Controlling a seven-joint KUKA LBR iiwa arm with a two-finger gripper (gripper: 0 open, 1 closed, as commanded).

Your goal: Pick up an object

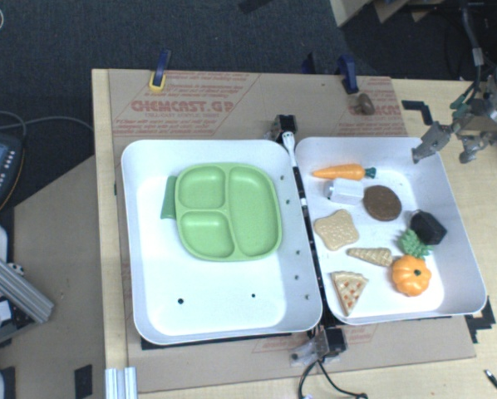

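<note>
The right bin (459, 238) holds several toy foods: a carrot (340, 172), a small white piece (346, 192), a brown cookie (382, 203), a black block (427, 225), a slice of toast (337, 229), a cone (371, 256), an orange pumpkin (410, 276) with a green leafy bit (413, 243) above it, and a pizza slice (348, 290). My gripper (448, 147) hangs over the bin's far right corner, open, with nothing between its fingers. It is well above and right of the cookie.
A green divided plate (228, 211) lies in the left bin (138, 248). A yellow clamp (158, 80) and a blue clamp (348, 77) grip the board's far edge. A black divider (299, 214) runs between the bins.
</note>
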